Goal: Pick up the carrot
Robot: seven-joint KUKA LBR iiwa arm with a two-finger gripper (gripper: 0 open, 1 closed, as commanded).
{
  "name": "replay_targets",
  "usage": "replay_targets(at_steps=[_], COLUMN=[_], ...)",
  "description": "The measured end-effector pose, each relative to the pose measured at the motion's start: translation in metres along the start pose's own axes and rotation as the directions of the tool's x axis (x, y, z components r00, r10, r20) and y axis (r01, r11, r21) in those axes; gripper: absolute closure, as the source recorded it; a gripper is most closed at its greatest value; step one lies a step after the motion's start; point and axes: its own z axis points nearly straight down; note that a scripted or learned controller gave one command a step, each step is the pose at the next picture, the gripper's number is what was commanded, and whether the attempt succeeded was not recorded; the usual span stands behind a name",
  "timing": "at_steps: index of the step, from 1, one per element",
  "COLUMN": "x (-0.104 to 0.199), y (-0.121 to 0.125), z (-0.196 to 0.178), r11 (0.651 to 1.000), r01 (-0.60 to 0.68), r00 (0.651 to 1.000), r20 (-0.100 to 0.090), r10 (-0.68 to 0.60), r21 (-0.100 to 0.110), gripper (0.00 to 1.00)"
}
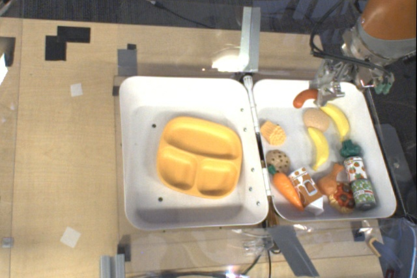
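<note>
The carrot (285, 188) is orange and tapered, lying near the front left of the right bin (384, 159), between a cookie (277, 159) and a small gingerbread-house box (304, 183). My gripper (328, 89) hangs over the far side of the same bin, just above a red sausage (304, 98) and a yellow banana (337, 118). It is well away from the carrot, toward the back. Nothing shows between its fingers.
The right bin also holds a second banana (318, 146), a tan potato-like piece (316, 118), an orange waffle piece (274, 133), bottles (359, 182) and other toy food. A yellow divided tray (195, 155) lies in the left bin (140, 140).
</note>
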Motion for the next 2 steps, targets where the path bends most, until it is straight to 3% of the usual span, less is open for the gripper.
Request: replay_targets(at_steps=[1, 2], x=[-0.006, -0.021], y=[0.019, 0.024], z=[0.132, 0.129], r11=[1.000, 0.995], r01=[-0.009, -0.099], r00=[1.000, 0.995], r20=[-0.025, -0.012], r10=[0.009, 0.099], r21=[-0.009, -0.004], gripper=[1.00, 1.00])
